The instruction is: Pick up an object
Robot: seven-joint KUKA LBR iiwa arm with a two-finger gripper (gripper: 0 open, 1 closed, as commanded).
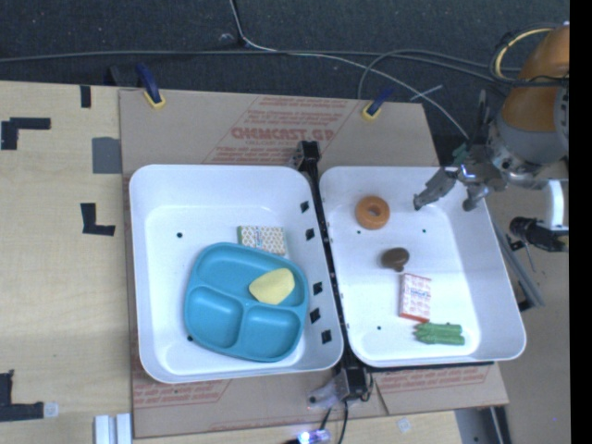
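Observation:
The right bin [481,276] holds a brown doughnut [373,213], a small dark brown lump [395,259], a red and white packet [415,296] and a green toy [438,334]. My gripper [452,196] hangs over the bin's far right corner, to the right of the doughnut. Its two fingers are spread, so it is open, with nothing between them.
The left bin [157,248] holds a blue divided plate [231,317] with a yellow item [272,287] on it, and a small patterned pad [262,239] just behind the plate. A black divider [321,248] runs between the bins. Cables [305,55] cross the far side.

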